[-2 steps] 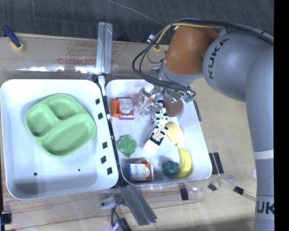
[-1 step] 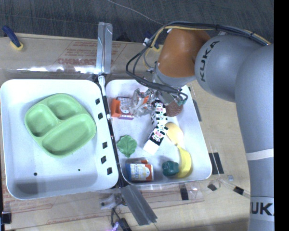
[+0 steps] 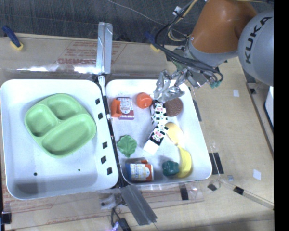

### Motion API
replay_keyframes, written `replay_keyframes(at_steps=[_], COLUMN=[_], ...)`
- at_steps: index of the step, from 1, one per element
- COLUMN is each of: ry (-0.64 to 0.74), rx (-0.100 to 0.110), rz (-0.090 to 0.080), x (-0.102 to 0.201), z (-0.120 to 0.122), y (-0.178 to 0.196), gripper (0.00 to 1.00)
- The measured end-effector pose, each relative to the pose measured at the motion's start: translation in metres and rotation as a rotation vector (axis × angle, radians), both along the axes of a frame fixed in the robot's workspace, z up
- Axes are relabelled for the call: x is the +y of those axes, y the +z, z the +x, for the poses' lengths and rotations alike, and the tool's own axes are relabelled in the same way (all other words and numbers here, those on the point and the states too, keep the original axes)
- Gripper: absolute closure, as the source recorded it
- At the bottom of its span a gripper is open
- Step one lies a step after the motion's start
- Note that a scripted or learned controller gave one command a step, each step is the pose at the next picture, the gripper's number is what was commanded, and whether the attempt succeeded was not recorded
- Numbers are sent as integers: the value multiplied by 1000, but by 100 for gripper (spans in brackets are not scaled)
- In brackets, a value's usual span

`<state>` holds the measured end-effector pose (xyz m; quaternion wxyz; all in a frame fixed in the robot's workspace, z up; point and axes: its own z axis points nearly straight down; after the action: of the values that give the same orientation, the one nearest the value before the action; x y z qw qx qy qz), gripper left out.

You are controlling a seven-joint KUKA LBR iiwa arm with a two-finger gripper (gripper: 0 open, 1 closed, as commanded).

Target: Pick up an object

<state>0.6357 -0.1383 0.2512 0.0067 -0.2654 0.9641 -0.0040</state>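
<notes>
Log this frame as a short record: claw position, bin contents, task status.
claw: above the right bin's far edge, near the brown cookie
left bin: green divided plate
right bin: banana, orange ball, cow-print carton, green leaf, jar
status: nothing visibly lifted

I am looking down into a robotics lab: the grey-and-orange KUKA arm [image 3: 231,28] trails loose cables over a plywood bench [image 3: 231,129], two shallow white plastic bins [image 3: 14,177] clamped beside it.
</notes>
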Motion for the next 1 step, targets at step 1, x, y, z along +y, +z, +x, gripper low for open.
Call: replay_keyframes(at_steps=[1], ry=[228], rx=[15], rz=[4], x=[102], z=[21], y=[-33], gripper=[100])
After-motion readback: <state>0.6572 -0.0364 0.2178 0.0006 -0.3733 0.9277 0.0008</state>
